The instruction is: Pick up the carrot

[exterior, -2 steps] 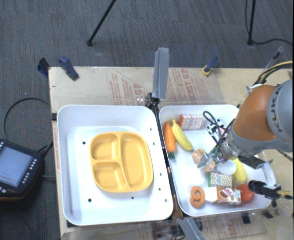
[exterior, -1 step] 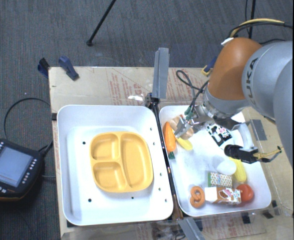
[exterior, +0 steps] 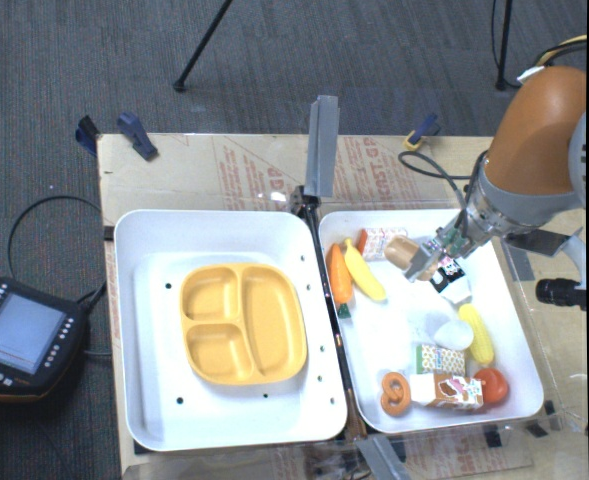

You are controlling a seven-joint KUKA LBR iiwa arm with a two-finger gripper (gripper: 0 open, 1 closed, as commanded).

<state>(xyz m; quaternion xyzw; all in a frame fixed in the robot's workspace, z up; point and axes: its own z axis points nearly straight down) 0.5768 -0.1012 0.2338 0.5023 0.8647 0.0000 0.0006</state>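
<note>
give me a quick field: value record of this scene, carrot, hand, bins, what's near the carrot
carrot: lying along the left wall of the right bin, not gripped
beside carrot: banana, touching or nearly so on its right
hand: over the right bin's upper middle, right of the banana, apart from the carrot
left bin: holds a yellow divided plate
task state: carrot not yet picked up

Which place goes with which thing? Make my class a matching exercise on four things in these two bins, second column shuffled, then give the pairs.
Things:
1. carrot
2. yellow divided plate
3. pretzel
4. tomato

Places:
A. right bin, near-right corner
B. centre of the left bin
C. right bin, along its left wall, beside the banana
D. right bin, near edge, left of the small carton

Pairs: 1-C, 2-B, 3-D, 4-A
</note>
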